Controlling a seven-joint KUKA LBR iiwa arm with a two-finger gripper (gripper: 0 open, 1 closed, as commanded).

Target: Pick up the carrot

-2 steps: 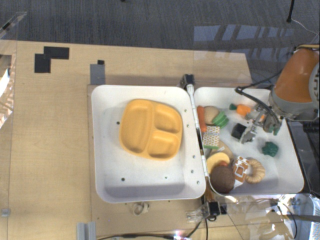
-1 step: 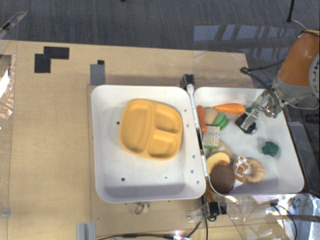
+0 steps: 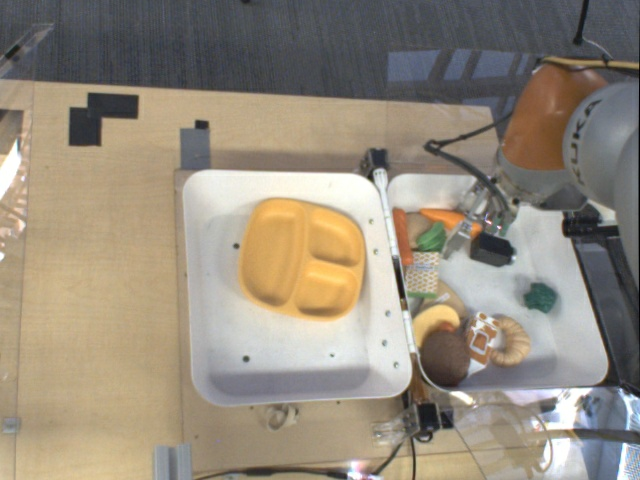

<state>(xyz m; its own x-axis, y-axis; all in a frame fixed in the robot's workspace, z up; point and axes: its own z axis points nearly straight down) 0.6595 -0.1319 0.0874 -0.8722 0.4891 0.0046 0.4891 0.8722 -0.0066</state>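
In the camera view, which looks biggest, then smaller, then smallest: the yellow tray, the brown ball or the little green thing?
1. Yellow tray, by far the largest.
2. Brown ball.
3. Little green thing, the smallest.

All three lie in the bins at similar depth, so the ranking seems safe.

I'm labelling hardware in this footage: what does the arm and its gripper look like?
The arm is rounded, light grey, with a broad glossy orange band above the wrist. A thin black cable loops beside it. The gripper is small, metallic grey with dark parts.
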